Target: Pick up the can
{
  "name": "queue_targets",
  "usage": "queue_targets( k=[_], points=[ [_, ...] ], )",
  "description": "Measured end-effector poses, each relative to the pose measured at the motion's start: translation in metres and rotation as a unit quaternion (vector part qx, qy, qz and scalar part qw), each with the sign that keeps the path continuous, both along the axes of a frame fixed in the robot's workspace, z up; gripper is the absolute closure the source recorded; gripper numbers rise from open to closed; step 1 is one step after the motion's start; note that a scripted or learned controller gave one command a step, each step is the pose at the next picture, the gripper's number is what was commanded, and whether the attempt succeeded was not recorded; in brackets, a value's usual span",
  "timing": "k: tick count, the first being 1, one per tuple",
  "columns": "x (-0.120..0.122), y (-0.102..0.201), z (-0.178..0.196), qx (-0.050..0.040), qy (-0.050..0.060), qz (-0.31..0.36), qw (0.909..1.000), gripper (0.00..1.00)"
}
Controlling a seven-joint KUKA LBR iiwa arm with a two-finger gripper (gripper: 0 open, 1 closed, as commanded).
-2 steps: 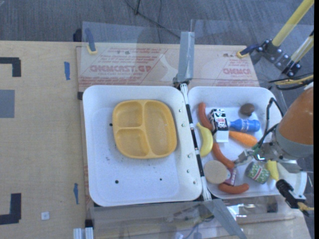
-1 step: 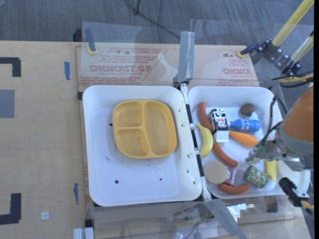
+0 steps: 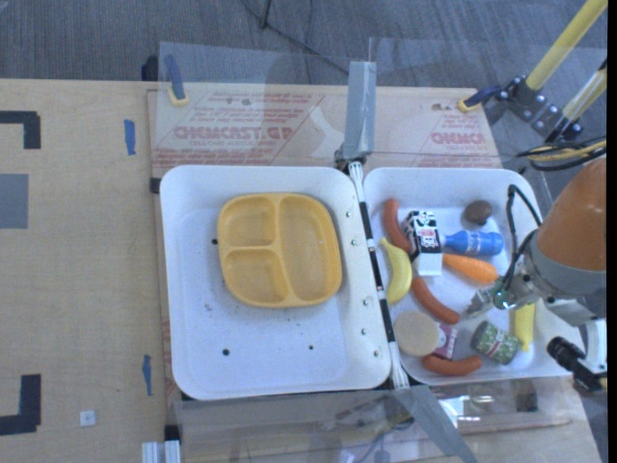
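camera view: nearest the lens is the arm point(image 3: 578, 230), its orange band and grey wrist filling the right side above the right bin point(image 3: 439, 177). below the wrist the gripper point(image 3: 494, 302) hangs over the lower right part of that bin. it is small and partly masked by the wrist, so i cannot tell how it is set, and nothing can be seen in its grasp.

the can point(image 3: 496, 342), green-labelled, lies on its side in the lower right corner of the right bin, just below the gripper and slightly toward the bench's front edge. its long axis looks to run roughly left to right with a slight tilt, one round end turned toward the bin's middle. this is the relation that matters: the can sits just under and in front of the tool, so the coming move looks like a short drop, with the closing line set across the can's width, not along its length.

crowding is the risk. a red sausage point(image 3: 451, 364) lies just beside the can on its left, and a yellow piece point(image 3: 523, 322) stands close on its right. a round tan disc point(image 3: 418, 333) sits near, farther left. a banana point(image 3: 397, 270), a carrot point(image 3: 470, 267) and a blue bottle point(image 3: 474, 243) lie higher up the bin, apart from the can.

the left bin point(image 3: 193, 287) holds a yellow divided plate point(image 3: 280, 250), well apart from the work.
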State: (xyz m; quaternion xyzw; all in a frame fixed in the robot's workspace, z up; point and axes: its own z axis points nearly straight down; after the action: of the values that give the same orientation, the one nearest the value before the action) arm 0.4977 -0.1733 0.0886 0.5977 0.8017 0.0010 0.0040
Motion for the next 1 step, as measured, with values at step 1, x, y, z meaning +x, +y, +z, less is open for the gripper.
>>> queue_targets(
  k=[1],
  points=[
    [0.0006,0.0007,-0.0005,0.0006,-0.001,0.000,1.0000,0.00]
  ],
)
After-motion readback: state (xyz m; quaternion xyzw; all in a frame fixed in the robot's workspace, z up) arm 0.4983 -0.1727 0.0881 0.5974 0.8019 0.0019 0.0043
